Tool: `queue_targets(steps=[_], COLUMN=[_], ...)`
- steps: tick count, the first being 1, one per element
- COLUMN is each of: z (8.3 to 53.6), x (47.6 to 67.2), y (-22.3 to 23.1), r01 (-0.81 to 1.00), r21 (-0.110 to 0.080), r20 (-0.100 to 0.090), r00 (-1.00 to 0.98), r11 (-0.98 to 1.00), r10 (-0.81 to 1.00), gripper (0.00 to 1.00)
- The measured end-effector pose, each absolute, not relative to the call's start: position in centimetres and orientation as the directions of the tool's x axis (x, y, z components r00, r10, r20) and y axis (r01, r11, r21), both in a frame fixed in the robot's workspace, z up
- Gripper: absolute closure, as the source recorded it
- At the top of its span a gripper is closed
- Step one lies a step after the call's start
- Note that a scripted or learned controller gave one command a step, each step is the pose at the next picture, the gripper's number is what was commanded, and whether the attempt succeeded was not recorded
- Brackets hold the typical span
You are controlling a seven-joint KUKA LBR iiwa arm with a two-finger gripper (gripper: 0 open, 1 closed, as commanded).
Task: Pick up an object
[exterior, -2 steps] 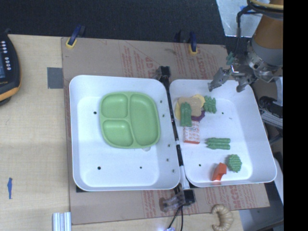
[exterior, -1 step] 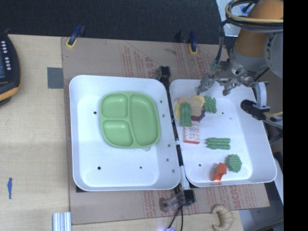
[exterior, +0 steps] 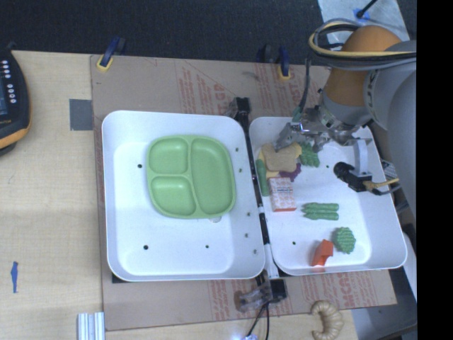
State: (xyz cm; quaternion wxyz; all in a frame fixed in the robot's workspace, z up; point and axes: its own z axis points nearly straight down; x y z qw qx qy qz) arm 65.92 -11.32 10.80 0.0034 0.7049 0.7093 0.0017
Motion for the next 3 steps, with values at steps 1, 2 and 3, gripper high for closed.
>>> queue_targets(steps=[1,2,3], z=[11.7,11.6,9.9], x=[65.9,65.9,62.7], y=[-11.3,-11.3,-11.3], r01=[1.000,1.000,1.000], r21=[0.004,0.003,0.016], r20=[-0.002,-0.002,-0.003], r00=[-0.009,-0.009,-0.002], r11=[0.009,0.009,0.002], r10=[1.000,1.000,1.000], gripper=[1.00,0.00,0.00])
